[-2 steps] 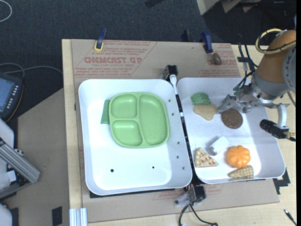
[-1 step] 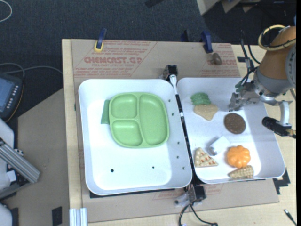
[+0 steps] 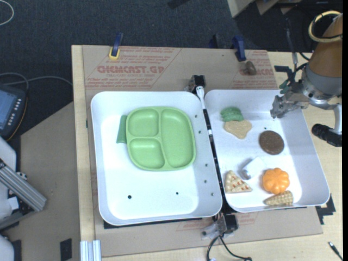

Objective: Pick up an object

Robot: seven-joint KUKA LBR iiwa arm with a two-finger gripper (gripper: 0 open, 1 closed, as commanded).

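Left bin: green divided plate. Right bin: green piece, tan cookie, brown disc, orange pumpkin, pizza slice, cone. Over far right corner, gripper; finger spread impossible to tell, nothing visibly held.

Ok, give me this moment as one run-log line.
phase: approach | gripper: over right bin's far edge, nothing held | nearest: brown cookie | left bin: green tray
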